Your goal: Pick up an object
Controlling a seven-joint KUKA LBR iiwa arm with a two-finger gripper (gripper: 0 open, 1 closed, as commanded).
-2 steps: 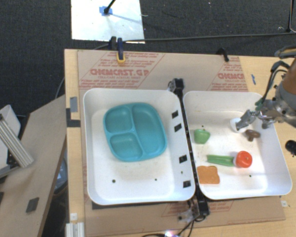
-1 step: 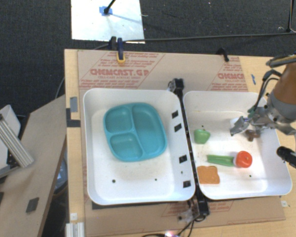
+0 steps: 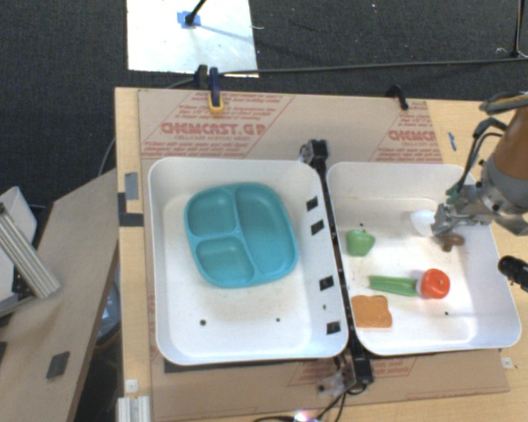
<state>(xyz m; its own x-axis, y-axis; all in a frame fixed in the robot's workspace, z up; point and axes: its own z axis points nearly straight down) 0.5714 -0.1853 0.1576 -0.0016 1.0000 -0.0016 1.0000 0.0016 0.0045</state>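
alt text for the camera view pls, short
The gripper hangs over the right bin near a small white object; a green piece, an orange-red ball and toast lie there. The left bin holds a teal divided plate.

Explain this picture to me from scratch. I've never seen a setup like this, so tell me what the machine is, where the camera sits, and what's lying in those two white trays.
One camera, fixed above the bench, looks down at a slant. The machine entering from the right is a robot arm, grey with an orange band, run by a program. At its tip is a two-finger claw, low over the right bin; whether it holds anything is too small to tell.

Its job is simply to pick up an object. In the right bin lie toy foods: a small green piece, a green stick with a red-orange ball at its end, an orange toast-like slab, and a white object by the claw.

The left bin holds a teal divided plate.
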